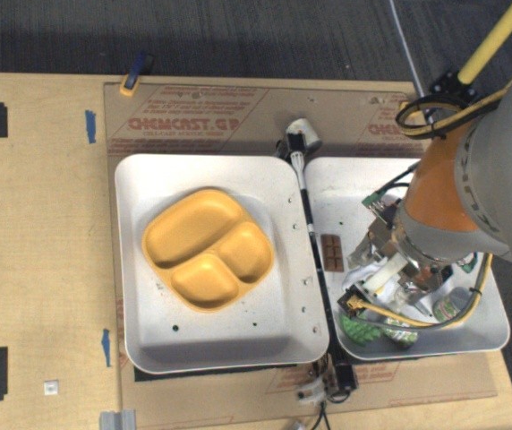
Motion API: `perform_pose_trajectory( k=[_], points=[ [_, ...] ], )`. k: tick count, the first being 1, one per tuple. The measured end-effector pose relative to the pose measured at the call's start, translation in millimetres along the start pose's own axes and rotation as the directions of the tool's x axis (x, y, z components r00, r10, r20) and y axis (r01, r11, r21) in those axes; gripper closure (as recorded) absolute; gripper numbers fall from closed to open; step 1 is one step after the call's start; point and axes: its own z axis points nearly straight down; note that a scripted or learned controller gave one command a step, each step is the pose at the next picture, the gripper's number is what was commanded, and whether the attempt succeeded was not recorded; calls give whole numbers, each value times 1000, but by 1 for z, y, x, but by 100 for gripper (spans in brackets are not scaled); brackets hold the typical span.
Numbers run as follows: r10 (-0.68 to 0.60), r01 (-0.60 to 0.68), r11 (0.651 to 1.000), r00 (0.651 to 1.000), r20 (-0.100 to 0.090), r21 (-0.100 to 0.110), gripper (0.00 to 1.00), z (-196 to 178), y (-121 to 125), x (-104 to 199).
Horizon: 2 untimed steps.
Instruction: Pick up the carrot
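Carrot: not identifiable; I judge it lies beneath my gripper (390, 285), low in the right bin (345, 186) near some green item (363, 330). Grip state: cannot tell. Step: reaching for the grasp. Next: confirm hold, then lift.

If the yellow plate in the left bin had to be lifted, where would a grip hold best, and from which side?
Probably from straight above, pinching the raised ridge between compartments. The plate lies flat on the bin floor with its outer rim low and rounded, so a sideways approach would find little to pinch.
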Motion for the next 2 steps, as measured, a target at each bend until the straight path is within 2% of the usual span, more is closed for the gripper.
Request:
perform_pose_trajectory(
  k=[1, 2],
  points=[
    [-287, 287, 958, 958, 0, 0, 0, 0, 8, -5],
    [-412, 412, 911, 911, 0, -5, 0, 0, 33, 11]
  ],
)
